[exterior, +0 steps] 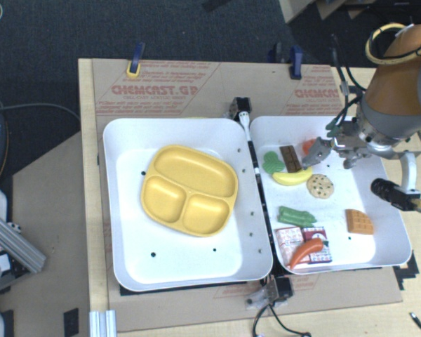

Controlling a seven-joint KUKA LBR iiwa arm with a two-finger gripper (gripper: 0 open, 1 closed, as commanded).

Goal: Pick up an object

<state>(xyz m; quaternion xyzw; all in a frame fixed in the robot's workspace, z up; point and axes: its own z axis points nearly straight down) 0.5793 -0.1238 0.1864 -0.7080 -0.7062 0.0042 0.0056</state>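
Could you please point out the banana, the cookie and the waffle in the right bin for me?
banana [292, 178]: camera view, middle of its yellow body.
cookie [321, 186]: camera view, centre of its top face.
waffle [359, 222]: camera view, centre of its gridded top.

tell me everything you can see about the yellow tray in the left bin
The yellow tray is a rounded, glossy plate, plastic by its look, with three compartments: one long one along the far side and two smaller ones nearer the camera. Nothing lies in any of them. It rests flat, turned at a slant, near the middle of the left bin, and nothing else touches it.

Red print on the brown board [161, 83] — "CHEMCAST GP", repeated.
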